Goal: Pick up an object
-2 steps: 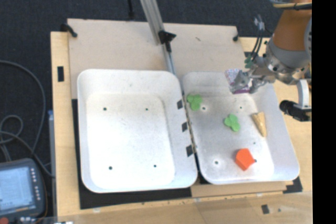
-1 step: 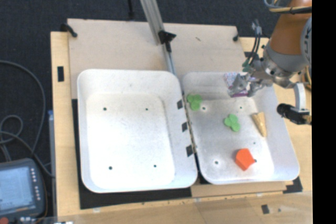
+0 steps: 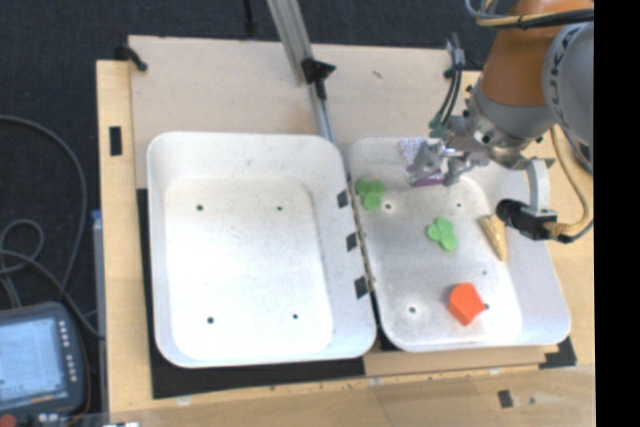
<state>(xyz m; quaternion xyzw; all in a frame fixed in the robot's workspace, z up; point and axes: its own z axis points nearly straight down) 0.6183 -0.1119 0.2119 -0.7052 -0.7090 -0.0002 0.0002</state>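
Note:
My gripper [image 3: 436, 165] hangs over the back part of the right bin [image 3: 535, 315], reaching in from the right. A small purple and white object [image 3: 418, 158] lies right at its tip, partly hidden by it; whether it is gripped does not show. Further objects lie in the same bin: a green piece [image 3: 371, 194] by the left wall, a second green piece [image 3: 442, 233] in the middle, a tan cone [image 3: 493, 236] at the right, and an orange-red block [image 3: 465, 303] near the front.
The left bin [image 3: 160, 215] sits beside the right one, with black clips [image 3: 353, 240] along the shared edge. A slanted metal rail [image 3: 290, 15] rises behind the bins. A black cable fitting [image 3: 525, 218] hangs by the right bin's right wall.

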